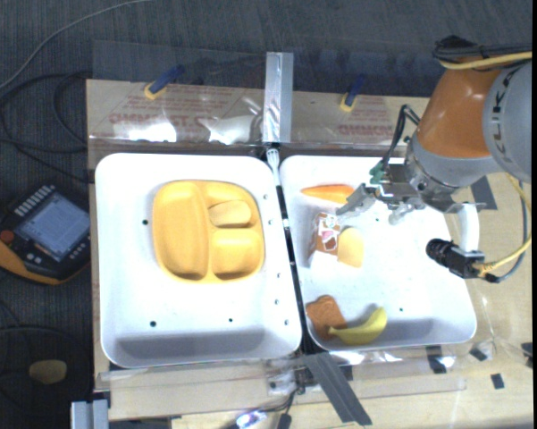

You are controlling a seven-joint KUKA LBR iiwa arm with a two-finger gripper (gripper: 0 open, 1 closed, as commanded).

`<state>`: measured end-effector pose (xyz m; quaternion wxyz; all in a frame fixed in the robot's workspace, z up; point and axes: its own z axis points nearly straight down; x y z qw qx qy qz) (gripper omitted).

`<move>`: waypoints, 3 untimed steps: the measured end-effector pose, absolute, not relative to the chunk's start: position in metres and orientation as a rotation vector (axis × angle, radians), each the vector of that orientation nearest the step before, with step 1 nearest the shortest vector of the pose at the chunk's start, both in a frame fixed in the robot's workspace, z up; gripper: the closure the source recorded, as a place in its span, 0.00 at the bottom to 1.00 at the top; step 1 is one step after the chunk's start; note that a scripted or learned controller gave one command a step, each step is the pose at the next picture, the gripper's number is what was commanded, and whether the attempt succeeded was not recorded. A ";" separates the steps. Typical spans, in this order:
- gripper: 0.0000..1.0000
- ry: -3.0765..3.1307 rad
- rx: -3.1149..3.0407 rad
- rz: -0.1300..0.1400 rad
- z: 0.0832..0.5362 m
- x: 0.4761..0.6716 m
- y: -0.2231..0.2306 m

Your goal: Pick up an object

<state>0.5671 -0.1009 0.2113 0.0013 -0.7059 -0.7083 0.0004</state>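
In the right bin [429,302] lie an orange carrot [326,191], a small red-and-white packet [325,235], a pale yellow wedge [351,249], a banana [361,327] and a brown lump [323,310]. My gripper [378,206] hangs over the bin's upper middle, just right of the carrot's tip. Its two fingers are spread apart, open, with nothing between them. The left finger [356,201] points down toward the packet and the wedge.
The left bin [125,311] holds a yellow divided tray [188,235] with a tan piece [230,213] in one compartment. The arm's orange band [456,105] and a black cable fitting [448,255] hang over the right bin's right side.
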 end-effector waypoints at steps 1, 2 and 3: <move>0.00 -2.278 -2.161 0.003 0.213 0.550 -0.098; 0.00 -2.408 -2.014 0.002 0.183 0.551 -0.046; 0.00 -2.613 -1.742 0.001 0.148 0.567 -0.101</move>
